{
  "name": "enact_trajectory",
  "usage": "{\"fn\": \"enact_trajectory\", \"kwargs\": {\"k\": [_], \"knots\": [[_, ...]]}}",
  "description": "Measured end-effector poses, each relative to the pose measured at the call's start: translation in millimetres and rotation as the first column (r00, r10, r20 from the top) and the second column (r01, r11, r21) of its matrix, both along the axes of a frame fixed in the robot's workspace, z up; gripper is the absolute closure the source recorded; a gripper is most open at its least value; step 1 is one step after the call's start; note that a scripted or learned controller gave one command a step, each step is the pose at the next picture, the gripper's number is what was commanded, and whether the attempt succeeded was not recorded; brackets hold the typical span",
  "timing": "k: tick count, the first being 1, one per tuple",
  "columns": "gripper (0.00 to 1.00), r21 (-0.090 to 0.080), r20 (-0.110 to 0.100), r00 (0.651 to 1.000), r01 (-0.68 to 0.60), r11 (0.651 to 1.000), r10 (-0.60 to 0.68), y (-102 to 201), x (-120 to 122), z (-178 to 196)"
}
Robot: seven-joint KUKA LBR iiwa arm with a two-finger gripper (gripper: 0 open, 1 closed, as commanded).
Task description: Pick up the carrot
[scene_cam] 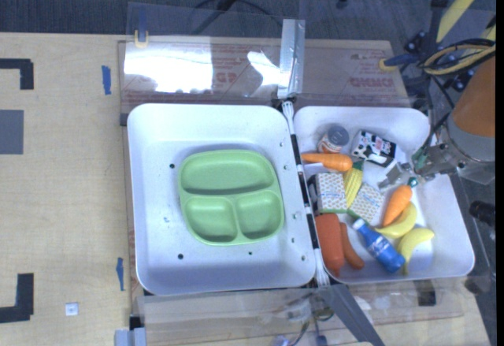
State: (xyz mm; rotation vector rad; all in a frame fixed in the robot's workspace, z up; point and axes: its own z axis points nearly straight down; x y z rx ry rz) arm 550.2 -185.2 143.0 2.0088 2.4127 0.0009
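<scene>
- the gripper (pixel 403 176) hangs over the right bin (pixel 453 258), reaching in from the right edge; its metal tip sits just above the top end of a carrot (pixel 396 204).
- whether it is wide or narrow, i cannot tell; nothing visibly sits in it, so i would not call anything held.
- that carrot lies tilted near the bin's right side, its lower end touching the banana (pixel 409 232).
- a second carrot (pixel 327 161) lies flat near the divider, just beside the can (pixel 337 135) and above the corn (pixel 353 176). either one would seem to satisfy the task, but the arm looks set on the one by the banana.
- risk: the carrot tapers and leans, so a close near its narrow end could squirt it out sideways.
- risk: the banana is pressed against it, and the bottle (pixel 377 245) lies near; a low approach could catch the banana too or shove the pile.
- risk: the packets (pixel 346 191) and the black-and-white toy (pixel 370 147) crowd the space, leaving little room if the descent drifts left.
- risk: the bin wall is close on the right, so the wrist could brush it on the way down.
- the left bin (pixel 150 202) holds a green tray (pixel 230 196), well apart from the action.
- the sausages (pixel 335 240) lie at the front by the divider, out of the way.
</scene>
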Motion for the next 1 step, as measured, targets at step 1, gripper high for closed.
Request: {"fn": "enact_trajectory", "kwargs": {"k": [1], "knots": [[0.00,0.008,0.008,0.992,-0.129,0.992,0.129,-26.6,3.9,-49.9]]}}
